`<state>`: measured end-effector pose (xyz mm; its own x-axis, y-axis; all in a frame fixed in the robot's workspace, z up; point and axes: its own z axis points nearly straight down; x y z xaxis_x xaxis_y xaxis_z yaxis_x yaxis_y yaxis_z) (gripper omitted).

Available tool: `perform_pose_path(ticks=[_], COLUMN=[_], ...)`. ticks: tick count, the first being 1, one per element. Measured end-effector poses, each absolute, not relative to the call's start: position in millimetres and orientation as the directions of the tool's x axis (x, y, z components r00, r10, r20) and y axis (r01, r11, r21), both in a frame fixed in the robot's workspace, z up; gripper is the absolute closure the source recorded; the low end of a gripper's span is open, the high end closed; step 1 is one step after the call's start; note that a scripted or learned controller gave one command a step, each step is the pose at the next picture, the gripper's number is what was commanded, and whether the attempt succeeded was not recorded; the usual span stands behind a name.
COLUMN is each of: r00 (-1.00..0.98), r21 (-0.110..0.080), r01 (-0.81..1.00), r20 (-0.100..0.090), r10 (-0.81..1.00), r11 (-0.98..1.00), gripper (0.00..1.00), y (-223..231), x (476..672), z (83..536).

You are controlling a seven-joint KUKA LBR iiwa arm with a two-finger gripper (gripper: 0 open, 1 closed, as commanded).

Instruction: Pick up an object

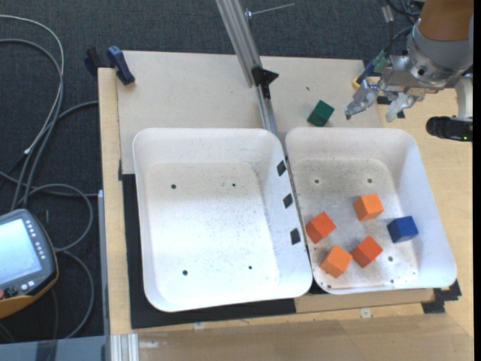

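The arm comes in from the right, its orange band high in the corner, and the claw [373, 102] hangs above the counter [188, 89] just past the far rim of the right bin [421, 156]. Its two fingers [359, 105] stand parted, with nothing between them.

The nearest loose thing is a green block [321, 113], lying on the bare counter just outside the right bin's far edge, a little to the left of the claw and apart from it.

Inside the right bin, well below the claw, sit five more blocks. An orange block [368, 206] lies near the middle, with a blue block [403, 229] beside it toward the right wall. A red-orange block [321, 226] lies close to the left wall, another red-orange block [367, 251] sits nearer the front, and a lighter orange block [337, 261] rests by the front rim. None of them touches another.

The left bin [150, 149] stands alongside, its wall against the right bin's. A slanted metal rail [239, 32] runs down to the gap between them, and a blue clamp [120, 64] grips the counter's far left corner.
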<state>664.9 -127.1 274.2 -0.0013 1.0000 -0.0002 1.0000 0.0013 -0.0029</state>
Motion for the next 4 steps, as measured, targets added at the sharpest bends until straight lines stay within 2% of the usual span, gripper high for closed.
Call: perform_pose_path(ticks=[1,2,3,4], r00=[0.000,0.003,0.001,0.000], r21=[0.000,-0.011,-0.008,0.002], r01=[1.000,1.000,1.000,1.000], r20=[-0.002,0.002,0.004,0.001], r10=[1.000,1.000,1.000,1.000], r11=[0.000,-0.003,-0.001,0.000], gripper=[0.00,0.00,0.00,1.00], y=[-140.0,-179.8,-164.7,-165.1], x=[676.3,613.3,566.4,570.2], z=[254.9,135.2,97.0,110.7])
